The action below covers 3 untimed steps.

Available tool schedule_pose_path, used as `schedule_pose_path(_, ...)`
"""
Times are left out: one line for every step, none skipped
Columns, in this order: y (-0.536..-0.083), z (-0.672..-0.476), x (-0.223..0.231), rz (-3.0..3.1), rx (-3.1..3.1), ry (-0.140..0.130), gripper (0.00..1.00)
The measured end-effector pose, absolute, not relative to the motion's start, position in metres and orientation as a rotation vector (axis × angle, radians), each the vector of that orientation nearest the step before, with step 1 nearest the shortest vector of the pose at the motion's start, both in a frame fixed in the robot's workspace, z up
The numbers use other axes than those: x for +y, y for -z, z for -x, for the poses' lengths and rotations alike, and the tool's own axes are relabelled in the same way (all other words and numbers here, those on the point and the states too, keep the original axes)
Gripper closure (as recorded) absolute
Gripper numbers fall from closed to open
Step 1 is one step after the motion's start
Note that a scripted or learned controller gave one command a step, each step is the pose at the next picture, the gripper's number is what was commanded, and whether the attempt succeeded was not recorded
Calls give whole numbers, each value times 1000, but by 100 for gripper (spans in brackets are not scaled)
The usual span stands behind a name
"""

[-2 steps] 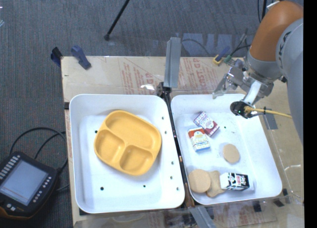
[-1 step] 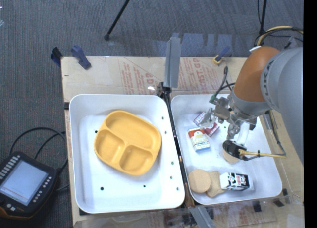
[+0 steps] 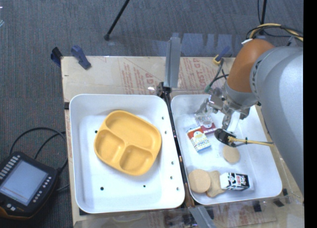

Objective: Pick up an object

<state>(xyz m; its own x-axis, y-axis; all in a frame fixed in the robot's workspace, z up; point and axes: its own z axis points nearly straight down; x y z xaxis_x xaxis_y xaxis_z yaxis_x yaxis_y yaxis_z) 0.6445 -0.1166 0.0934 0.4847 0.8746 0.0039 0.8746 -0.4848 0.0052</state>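
While the grey arm with its orange band (image 3: 247, 68) reached in over the right-hand shallow white bin (image 3: 270, 172), its two-finger gripper (image 3: 218, 115) hung low near that bin's back left part. One finger showed as a pale, clear-looking piece on the left and the other as a darker piece on the right, with a plain gap between them and nothing seen inside it; I judged the gripper spread open and holding nothing.

Just beside and below the gripper, toward the near edge, lay a small red, white and blue printed carton (image 3: 199, 139), flat on the bin floor, its long axis running slantwise from back left to front right. It was the nearest candidate, so the coming move probably turned on dropping slightly forward and left to straddle its narrow width.

Farther off lay a round tan cookie-like disc (image 3: 231, 154), two more tan discs (image 3: 204, 181) at the near edge, and a small black-and-white box (image 3: 234, 181) touching them. A yellow divided plastic plate (image 3: 128, 142) sat in the left white bin (image 3: 81, 182), well apart.
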Motion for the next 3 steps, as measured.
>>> schedule_pose_path(-85, -593, -99, -2855, 1325, 8, 0)
schedule_pose_path(-85, -590, -86, -2913, 1195, 11, 0)
schedule_pose_path(-85, -607, -96, -3031, 845, 12, 0)
